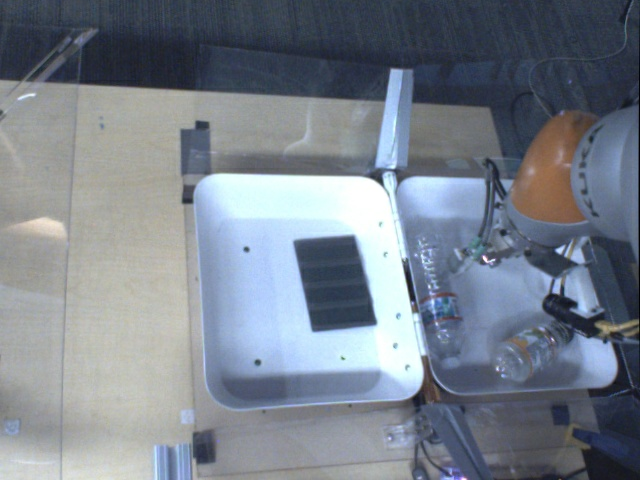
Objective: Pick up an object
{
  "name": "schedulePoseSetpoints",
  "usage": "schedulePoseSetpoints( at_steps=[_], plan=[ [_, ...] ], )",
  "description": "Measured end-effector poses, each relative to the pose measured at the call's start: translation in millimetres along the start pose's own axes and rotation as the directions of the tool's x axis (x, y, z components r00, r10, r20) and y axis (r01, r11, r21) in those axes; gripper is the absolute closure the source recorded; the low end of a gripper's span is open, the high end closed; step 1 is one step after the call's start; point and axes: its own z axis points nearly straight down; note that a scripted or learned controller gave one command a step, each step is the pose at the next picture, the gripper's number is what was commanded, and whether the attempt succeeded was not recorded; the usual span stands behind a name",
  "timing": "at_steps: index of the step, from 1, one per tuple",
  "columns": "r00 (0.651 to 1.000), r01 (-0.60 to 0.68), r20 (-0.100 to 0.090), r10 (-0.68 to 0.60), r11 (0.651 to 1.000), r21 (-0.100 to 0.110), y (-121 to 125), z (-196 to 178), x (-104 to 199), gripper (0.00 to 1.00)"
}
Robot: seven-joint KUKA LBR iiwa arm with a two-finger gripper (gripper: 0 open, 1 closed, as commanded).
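Observation:
A dark ribbed rectangular pad (335, 283) lies flat in the middle of the left bin (230, 298). In the right bin (470, 203), one clear plastic bottle (435, 296) lies along the left wall. A second clear bottle (528, 349) lies on its side near the front right. The arm's orange band (548, 176) hangs over the right bin's back right. Below it, my gripper (484, 254) hovers low over the bin floor. It sits between the two bottles, a little right of the first one, with nothing visibly held.
A metal divider post (394, 118) rises behind the seam between the bins. Cables and a black-and-yellow fitting (575, 315) trail by the right bin's right wall. Wooden bench top (100, 268) spreads to the left.

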Motion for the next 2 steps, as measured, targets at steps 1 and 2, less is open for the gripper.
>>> schedulePoseSetpoints(
  at_steps=[1, 2],
  plan=[
    [0.985, -0.168, -0.027, 0.168, 0.986, 0.003, 83.4, 4.5, -13.7, 0.0],
    [0.991, -0.131, -0.027, 0.131, 0.991, 0.002, 32.9, 4.4, -23.6, 0.0]
  ],
)
